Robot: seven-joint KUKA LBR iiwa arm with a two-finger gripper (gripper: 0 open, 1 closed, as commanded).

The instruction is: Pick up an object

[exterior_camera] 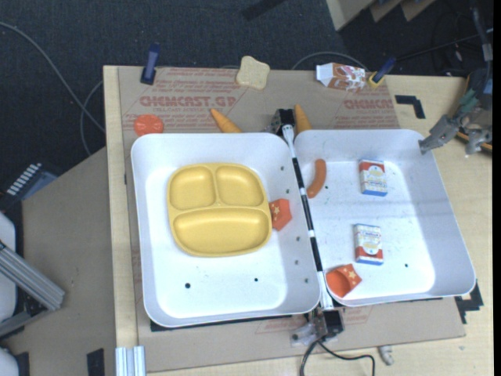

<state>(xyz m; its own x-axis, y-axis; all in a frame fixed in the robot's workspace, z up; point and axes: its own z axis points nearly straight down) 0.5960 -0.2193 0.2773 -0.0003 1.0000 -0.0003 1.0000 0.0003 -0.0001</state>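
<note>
The right bin holds an orange sausage, two small white-and-red cartons and a red-orange wedge at its near left corner. In the left bin lie a yellow divided plate and a small red piece with a star by the plate's right edge. My gripper hangs at the far right corner of the right bin, just outside its rim, well away from every object. Nothing shows in its grasp.
Behind the bins on the cardboard lie a bread slice, two carrots, a red disc, a blue clip and a crumpled carton. A black divider runs between the bins.
</note>
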